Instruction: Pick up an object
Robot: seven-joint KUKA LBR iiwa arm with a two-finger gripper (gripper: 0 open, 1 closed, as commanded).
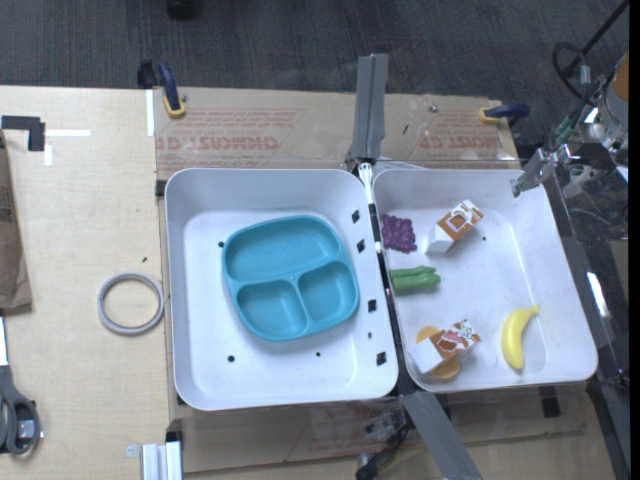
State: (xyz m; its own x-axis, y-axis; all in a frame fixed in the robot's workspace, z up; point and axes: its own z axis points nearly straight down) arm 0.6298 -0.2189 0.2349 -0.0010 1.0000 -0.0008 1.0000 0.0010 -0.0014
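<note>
In the right bin point(560, 268) the banana point(515, 336), green pickle point(413, 279), purple grapes point(398, 232) and two small cartons point(458, 221) all lie untouched, so nothing is picked yet, while the gripper point(535, 173) hovers at the bin's far right corner, its grasp impossible to tell.

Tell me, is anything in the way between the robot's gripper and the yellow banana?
Nothing visible is. The gripper sits at the right white bin's upper right corner, and the yellow banana lies alone on bare bin floor below it. The small orange-and-white carton sits off to the side.
</note>
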